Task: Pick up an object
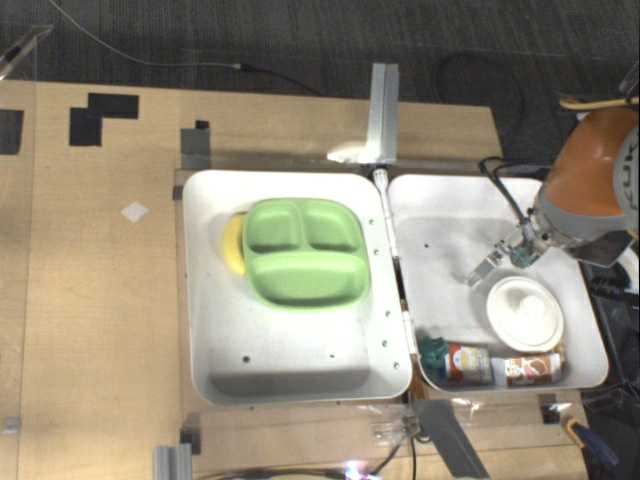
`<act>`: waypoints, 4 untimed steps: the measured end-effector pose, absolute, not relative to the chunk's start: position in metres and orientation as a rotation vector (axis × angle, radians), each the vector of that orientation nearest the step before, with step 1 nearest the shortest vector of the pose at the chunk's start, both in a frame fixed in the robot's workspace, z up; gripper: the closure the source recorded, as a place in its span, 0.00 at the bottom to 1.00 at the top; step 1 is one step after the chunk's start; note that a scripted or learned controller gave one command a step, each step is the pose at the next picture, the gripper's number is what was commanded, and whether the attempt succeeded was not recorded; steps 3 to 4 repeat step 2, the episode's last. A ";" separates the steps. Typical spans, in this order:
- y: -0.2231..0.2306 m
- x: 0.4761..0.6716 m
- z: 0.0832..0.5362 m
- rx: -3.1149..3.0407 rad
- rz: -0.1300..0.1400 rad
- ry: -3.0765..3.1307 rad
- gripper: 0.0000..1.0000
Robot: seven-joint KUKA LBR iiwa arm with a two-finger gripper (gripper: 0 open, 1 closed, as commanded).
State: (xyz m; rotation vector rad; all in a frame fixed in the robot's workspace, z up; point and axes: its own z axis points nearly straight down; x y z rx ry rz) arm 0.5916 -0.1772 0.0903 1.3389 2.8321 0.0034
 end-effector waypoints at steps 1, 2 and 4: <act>-0.089 0.583 0.088 1.294 0.008 2.851 0.00; -0.089 0.587 0.102 1.288 0.013 2.842 1.00; -0.089 0.587 0.102 1.288 0.013 2.842 1.00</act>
